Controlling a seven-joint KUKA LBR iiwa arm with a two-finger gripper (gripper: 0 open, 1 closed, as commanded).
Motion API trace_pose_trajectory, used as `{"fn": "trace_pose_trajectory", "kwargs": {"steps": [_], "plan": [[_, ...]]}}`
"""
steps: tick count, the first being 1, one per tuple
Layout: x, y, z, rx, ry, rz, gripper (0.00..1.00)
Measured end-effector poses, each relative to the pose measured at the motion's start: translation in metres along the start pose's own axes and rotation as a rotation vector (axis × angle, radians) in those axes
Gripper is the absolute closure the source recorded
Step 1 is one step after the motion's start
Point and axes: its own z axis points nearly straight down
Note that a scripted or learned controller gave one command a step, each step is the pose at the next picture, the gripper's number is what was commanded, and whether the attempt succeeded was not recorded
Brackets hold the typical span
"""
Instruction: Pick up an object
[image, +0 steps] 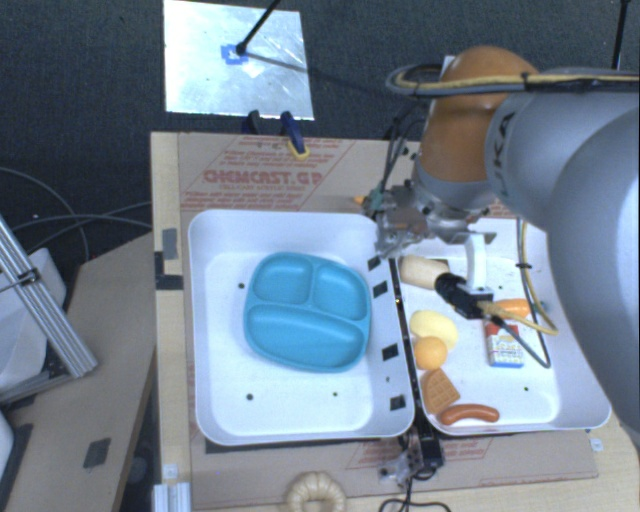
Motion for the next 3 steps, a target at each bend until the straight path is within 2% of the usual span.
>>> {"fn": "trace_pose_trajectory", "kwargs": {"steps": [1, 2, 3], "plan": [[-0.019, -0.005, -0.015, 0.0, -0.002, 0.01, 1.0], [-0.016, -0.013, -0.004, 0.002, -0.003, 0.009, 1.0], [-0.009, 0.003, 0.001, 0.0, -0.003, 0.006, 1.0]]}}
